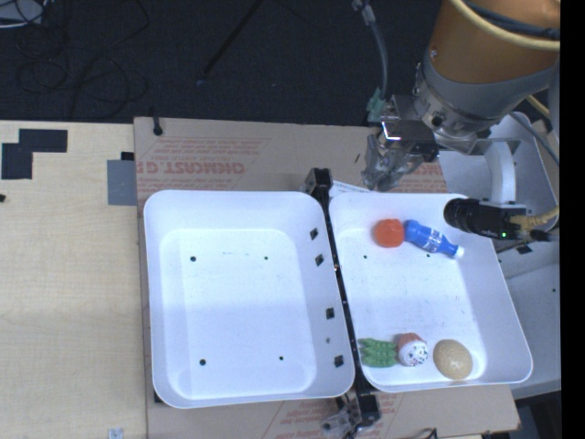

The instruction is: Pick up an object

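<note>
- Overhead, in the camera view, the arm (494, 44) reaches in from the right and its tool (391, 165) hangs above the far rim of the right bin (494, 300), over the cardboard (238, 154) that lies under both bins.
- Whether the tool is apart or together I cannot tell; its tip is a dark, blurred cluster against the cardboard, and nothing shows between its ends.
- Things to pick all lie in the right bin. An orange ball (388, 233) sits near the far wall, with a blue bottle (431, 239) just beside it on the right, lying on its side.
- Along the near wall sit a green toy (376, 351), a white speckled ball (412, 350) touching or nearly touching it, and a tan egg (452, 358) just beside that.
- A black cylinder (480, 218), part of the rig, juts in over the right rim near the bottle.
- The left bin (233, 291) shows bare white floor with a few small dark holes.
- Step in hand, as I judge it: the approach, with no grasp yet made, since the tool stands outside the bin and well above the floor.
- Nearest is the orange ball. The next move would call for shifting toward the viewer over the rim, centring above the ball, then descending.
- The bottle close beside it leaves little room on that side, so a bump there could roll either one away.
</note>
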Action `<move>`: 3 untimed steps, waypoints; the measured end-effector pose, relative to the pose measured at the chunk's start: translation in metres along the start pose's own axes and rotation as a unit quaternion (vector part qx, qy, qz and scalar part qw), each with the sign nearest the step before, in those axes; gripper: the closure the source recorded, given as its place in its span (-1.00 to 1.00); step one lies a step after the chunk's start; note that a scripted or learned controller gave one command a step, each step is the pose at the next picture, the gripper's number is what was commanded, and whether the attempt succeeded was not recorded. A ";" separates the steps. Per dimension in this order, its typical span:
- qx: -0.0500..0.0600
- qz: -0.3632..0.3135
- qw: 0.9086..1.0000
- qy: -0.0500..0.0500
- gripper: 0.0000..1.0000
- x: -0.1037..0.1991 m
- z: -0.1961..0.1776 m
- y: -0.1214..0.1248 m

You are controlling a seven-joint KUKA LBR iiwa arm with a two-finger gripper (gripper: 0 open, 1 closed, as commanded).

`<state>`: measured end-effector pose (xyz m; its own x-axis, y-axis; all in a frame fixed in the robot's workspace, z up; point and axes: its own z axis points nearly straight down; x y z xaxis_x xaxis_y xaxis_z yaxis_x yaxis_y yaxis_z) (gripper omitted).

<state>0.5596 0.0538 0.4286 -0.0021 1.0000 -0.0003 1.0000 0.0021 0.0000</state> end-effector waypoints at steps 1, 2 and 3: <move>0.001 0.001 1.000 0.000 1.00 0.013 -0.013 0.010; 0.006 0.000 1.000 -0.001 1.00 0.033 0.136 0.029; 0.003 -0.001 1.000 0.000 1.00 0.082 0.142 0.026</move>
<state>0.5853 0.1354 0.2870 -0.0033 1.0000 -0.0007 1.0000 0.0033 -0.0057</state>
